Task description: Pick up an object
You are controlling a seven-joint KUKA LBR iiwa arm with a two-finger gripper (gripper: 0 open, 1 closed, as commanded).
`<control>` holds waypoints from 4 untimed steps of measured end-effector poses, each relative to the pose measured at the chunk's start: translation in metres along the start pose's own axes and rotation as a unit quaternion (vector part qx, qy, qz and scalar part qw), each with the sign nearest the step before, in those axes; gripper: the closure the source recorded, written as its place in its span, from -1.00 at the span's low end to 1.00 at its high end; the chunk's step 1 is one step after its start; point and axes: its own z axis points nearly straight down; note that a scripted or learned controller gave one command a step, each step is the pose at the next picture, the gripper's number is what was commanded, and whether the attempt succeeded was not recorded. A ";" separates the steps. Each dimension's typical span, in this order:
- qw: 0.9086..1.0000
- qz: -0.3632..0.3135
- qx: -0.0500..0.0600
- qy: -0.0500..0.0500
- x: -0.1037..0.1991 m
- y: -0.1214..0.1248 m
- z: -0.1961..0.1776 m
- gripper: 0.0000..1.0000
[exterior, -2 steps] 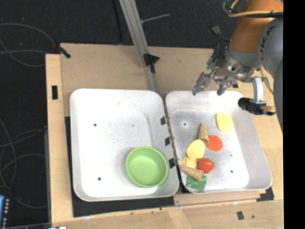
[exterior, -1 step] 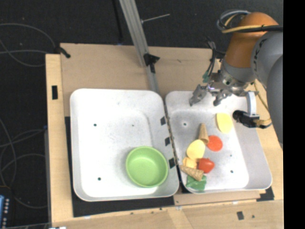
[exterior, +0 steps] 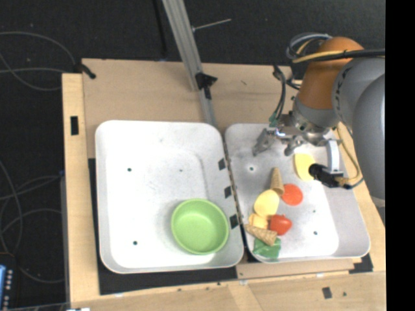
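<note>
The gripper (exterior: 277,144) has its two metal fingers (exterior: 261,142) spread apart with nothing between them, hovering over the upper part of the right bin (exterior: 347,235). At about 5 o'clock from it sits a clump of smooth plastic toy food: a tan cone (exterior: 277,180), a rounded yellow piece (exterior: 266,203), and glossy red bits (exterior: 280,224). The left bin (exterior: 136,154) holds a round matte green bowl (exterior: 199,226) toward 6 o'clock.
</note>
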 end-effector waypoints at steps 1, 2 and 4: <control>1.000 0.001 -0.004 0.001 0.000 0.002 -0.015 1.00; 1.000 -0.002 -0.006 0.002 0.008 0.009 -0.069 1.00; 1.000 -0.005 -0.003 0.003 0.063 0.003 -0.111 1.00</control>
